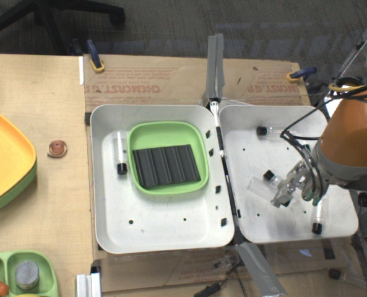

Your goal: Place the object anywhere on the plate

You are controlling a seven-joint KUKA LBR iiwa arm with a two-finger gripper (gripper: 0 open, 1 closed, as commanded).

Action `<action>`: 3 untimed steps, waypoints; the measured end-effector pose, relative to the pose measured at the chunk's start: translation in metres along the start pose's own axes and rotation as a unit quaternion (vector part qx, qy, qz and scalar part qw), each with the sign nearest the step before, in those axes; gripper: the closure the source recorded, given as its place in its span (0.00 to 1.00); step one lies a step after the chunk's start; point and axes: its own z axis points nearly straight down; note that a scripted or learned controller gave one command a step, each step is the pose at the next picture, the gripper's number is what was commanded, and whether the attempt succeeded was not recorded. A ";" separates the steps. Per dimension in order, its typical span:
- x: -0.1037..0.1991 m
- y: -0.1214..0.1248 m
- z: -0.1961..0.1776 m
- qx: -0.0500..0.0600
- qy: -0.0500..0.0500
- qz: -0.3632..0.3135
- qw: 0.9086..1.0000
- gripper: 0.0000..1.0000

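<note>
Two white bins sit side by side on the bench. In the left bin (109, 215) lies a green plate (168, 158), square with rounded corners, carrying a dark ribbed slab (169, 166). Just beside the plate's left edge lies a clear vial (119, 155) with a black cap, pointing down the bin. The arm (350, 138) reaches into the right bin (257, 224), its orange band above the wrist, black cables looping beside it. The gripper (286, 193) is low over the bin floor near the middle; whether it is spread or pressed together cannot be told from this angle. A clear vial with a black cap (260, 183) lies touching or just beside the gripper's tip, and nothing shows that it is pinched. Another small vial (263, 130) lies near the bin's far edge, and a third (317, 220) lies near the bin's near right corner, cap toward the rim. Outside the bins, on the wooden top, stacked yellow plates (7, 159) rest at the left, with a small brown disc (57, 148) between them and the left bin. A green tray (19, 276) sits at the near left corner.
</note>
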 end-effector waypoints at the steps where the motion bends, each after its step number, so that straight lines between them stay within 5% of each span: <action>1: 0.000 0.000 0.000 0.000 0.000 0.000 1.000 0.00; 2: -0.071 -0.015 -0.152 0.000 -0.002 -0.014 1.000 0.00; 3: -0.132 -0.032 -0.200 0.000 -0.003 0.063 0.998 0.00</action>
